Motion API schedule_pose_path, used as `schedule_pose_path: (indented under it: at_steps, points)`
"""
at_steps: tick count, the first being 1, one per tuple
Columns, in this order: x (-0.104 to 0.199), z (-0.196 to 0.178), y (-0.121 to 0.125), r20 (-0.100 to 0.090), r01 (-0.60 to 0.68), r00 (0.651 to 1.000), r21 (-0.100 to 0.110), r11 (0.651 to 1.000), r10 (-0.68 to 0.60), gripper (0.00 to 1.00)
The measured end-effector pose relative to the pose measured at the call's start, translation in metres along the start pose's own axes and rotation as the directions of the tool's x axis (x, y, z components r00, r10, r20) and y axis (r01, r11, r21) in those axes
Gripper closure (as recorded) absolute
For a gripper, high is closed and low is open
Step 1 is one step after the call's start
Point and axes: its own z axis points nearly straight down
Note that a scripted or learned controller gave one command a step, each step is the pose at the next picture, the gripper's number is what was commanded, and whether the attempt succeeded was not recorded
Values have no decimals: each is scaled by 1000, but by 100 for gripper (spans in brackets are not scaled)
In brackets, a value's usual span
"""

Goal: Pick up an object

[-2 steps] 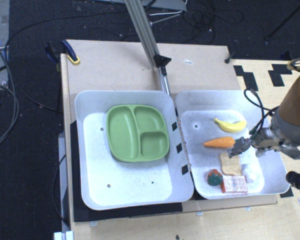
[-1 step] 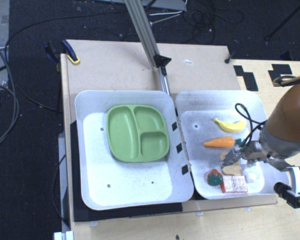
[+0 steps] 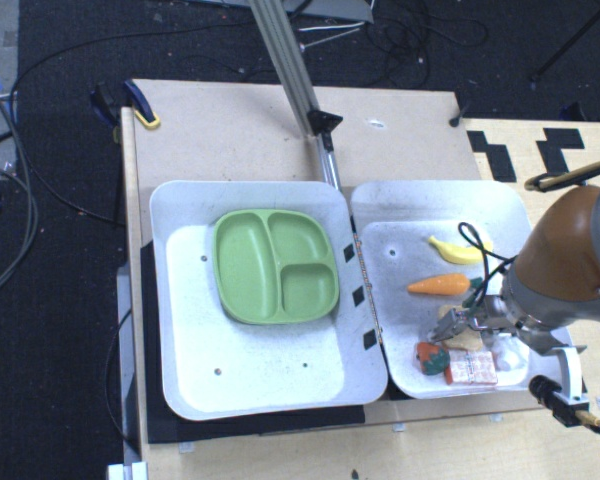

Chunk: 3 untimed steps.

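End effector [image 3: 458, 325] (grip state unclear) low amid carrot [image 3: 439, 286], banana [image 3: 456, 251], red packet [image 3: 471, 369].

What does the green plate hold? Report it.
Nothing. The green plate lies flat in the left bin, and all three of its compartments show bare green.

No text, brand or number can be read anywhere. The small red-and-white printed packet [image 3: 471, 369] at the lower right of the frame, lying in the right-hand shallow white bin [image 3: 400, 238], carries markings, but they are too small and blurred to make out.
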Motion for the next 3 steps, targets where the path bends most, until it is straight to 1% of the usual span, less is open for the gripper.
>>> schedule_pose_path:
  at_steps: [1,2,3]
  points:
    - [0,-12,1,0,1,1000,-1,1000,-1,100]
    - [0,-54,2,-1,5,1000,0,1000,-5,100]
    - [-4,-116,7,0,6,1000,-3,1000,-6,100]
